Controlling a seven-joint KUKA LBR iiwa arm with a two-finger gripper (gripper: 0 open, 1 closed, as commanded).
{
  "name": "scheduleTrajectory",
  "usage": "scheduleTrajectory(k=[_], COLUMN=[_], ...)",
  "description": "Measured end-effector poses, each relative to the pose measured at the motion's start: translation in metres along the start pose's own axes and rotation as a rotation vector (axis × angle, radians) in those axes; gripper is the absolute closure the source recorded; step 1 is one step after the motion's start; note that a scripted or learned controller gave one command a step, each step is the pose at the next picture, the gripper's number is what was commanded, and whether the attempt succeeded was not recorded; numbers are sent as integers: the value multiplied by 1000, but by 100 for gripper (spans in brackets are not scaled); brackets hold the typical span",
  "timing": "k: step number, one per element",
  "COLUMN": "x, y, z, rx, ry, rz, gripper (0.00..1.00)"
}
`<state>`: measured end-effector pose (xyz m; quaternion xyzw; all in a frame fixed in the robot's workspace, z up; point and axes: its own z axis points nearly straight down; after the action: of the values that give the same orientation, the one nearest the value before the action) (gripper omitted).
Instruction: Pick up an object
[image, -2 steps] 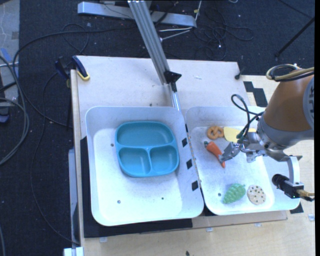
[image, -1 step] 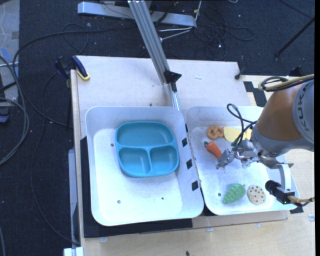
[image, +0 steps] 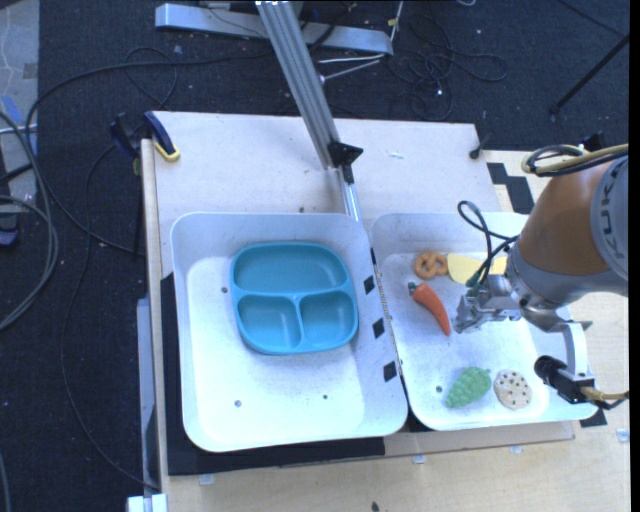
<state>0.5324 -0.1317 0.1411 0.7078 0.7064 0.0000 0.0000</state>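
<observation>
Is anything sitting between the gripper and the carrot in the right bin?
Nothing visible does. The gripper hangs just right of the carrot, with bare bin floor between them. The pretzel lies further back, and the green toy and cookie lie nearer the front rim.

pale bench (image: 260, 160) under two white bins (image: 200, 400)

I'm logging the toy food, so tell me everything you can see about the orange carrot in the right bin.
The orange carrot-shaped toy looks like smooth plastic, tapered, with a darker nub at its upper-left end. It lies flat on the floor of the right white bin, slanting from upper left down to lower right. A brown pretzel-shaped toy sits just above it, apart. The gripper is close to its right; whether they touch is unclear.
</observation>
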Motion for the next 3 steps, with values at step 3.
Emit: scheduleTrajectory(k=[3], x=[5], y=[1], z=[-145], rx=[-5], ry=[-1], rz=[-6], gripper=[100])
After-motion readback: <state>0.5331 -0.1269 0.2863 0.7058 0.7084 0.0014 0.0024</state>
